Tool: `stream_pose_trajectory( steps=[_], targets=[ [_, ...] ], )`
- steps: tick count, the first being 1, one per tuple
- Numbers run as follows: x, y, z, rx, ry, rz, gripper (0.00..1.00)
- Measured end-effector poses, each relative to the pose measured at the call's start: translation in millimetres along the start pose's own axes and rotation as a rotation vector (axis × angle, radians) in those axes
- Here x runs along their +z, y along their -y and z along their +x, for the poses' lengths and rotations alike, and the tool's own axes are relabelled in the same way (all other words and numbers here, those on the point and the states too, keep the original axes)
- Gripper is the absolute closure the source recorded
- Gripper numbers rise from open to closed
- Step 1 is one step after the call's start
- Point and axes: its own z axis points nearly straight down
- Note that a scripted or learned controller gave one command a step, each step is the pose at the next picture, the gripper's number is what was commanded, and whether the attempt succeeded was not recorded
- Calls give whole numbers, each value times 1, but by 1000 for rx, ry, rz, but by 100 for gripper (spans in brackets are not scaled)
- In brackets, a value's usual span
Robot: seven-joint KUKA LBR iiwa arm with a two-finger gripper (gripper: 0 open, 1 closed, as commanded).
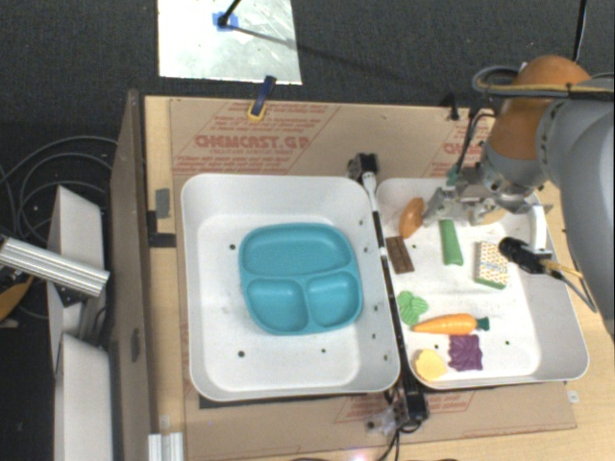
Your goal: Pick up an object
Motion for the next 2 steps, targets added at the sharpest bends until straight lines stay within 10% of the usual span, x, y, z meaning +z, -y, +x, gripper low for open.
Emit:
stream_pose_trajectory(
  steps=[1,2],
  targets=[
    [11,11,1,7,3,-18,0],
    [-1,9,1,5,4,-22,100]
  ],
)
